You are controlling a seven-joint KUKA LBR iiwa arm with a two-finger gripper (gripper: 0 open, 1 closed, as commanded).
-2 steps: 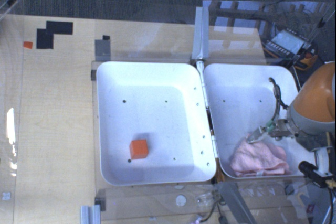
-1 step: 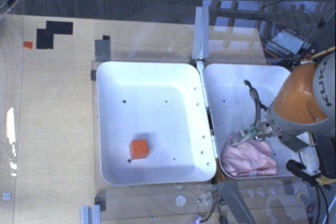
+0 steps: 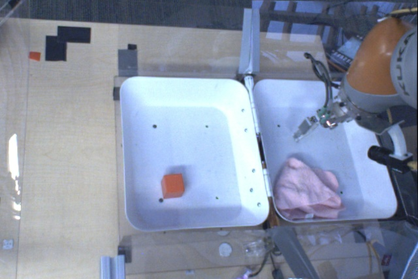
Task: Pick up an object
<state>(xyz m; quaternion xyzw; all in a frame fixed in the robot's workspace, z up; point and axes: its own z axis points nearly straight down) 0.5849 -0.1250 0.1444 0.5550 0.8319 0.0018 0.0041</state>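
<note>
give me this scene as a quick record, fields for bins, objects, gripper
left bin: holds an orange block near its front left
right bin: holds a crumpled pink cloth at its front
gripper: over the right bin, above and behind the pink cloth, nothing seen between its fingers
arm: reaches in from the right, orange band visible
task state: nothing picked up yet

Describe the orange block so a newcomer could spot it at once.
Find the two white bins side by side and take the left bin. Near its front left corner sits the orange block, small and hard-edged, unlike the soft pink cloth in the right bin.
</note>
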